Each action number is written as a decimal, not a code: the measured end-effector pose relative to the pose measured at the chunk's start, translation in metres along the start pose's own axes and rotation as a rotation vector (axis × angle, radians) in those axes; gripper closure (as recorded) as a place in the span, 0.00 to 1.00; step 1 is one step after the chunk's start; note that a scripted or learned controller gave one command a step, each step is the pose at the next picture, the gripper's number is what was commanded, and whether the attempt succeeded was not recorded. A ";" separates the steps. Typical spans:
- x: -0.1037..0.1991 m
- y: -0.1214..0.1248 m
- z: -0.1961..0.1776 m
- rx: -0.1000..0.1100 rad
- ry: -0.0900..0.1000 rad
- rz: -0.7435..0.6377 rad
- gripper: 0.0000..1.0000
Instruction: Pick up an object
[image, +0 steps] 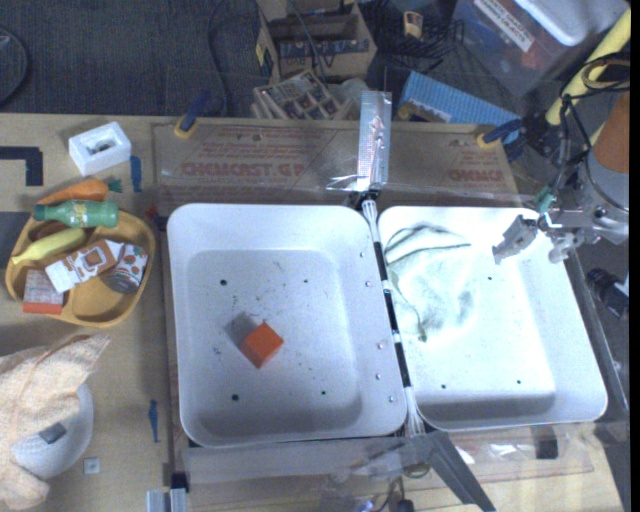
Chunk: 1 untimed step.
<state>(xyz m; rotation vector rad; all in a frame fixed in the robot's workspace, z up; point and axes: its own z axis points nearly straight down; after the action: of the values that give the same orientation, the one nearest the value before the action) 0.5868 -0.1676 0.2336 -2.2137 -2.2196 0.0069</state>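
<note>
Hovering over the right bin (560, 400), the hand (535, 240) spreads open, gripping nothing; cardboard lettering unreadable.

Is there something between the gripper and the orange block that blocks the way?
Only the raised rims where the two bins meet. The gripper hangs above the right bin; the orange block lies alone in the left bin.

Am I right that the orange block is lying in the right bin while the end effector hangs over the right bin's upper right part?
Not quite: the orange block lies in the left bin, not the right one. The rest holds: the end effector hangs over the right bin's upper right part. The camera view shows this.
</note>
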 end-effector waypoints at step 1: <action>0.068 0.077 0.079 -0.004 -0.003 0.032 0.00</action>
<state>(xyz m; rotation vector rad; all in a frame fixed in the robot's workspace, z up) 0.6632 -0.0990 0.1541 -2.2531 -2.1869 0.0052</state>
